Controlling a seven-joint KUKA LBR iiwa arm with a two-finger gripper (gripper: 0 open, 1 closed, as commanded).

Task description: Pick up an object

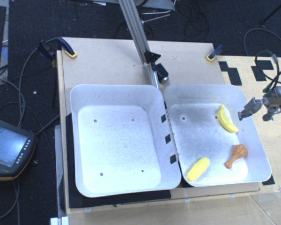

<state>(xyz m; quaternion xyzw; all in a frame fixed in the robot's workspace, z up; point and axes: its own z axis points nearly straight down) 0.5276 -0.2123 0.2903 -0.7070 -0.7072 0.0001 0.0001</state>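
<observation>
- Three objects lie in the right bin [175, 95], and you have your pick; nearest the camera is a yellow corn cob [197, 168] by the front rim; just beside it to the right sits an orange drumstick [236, 156]; further back lies a yellow banana [227, 119], close to the bin's right wall.
- The left bin [75, 97] gives you nothing to go for; keep your work to the right one.
- At the right edge, level with the banana, your gripper [260, 110] hangs above the bin's rim; it pinches nothing and touches nothing; the two dark fingers look spread, one reaching toward the banana.
- You are at the approach step, I judge; no object is lifted yet; the next move calls for centring over the banana, matching its long axis, then descending; the bin's wall close by could foul one finger.
</observation>
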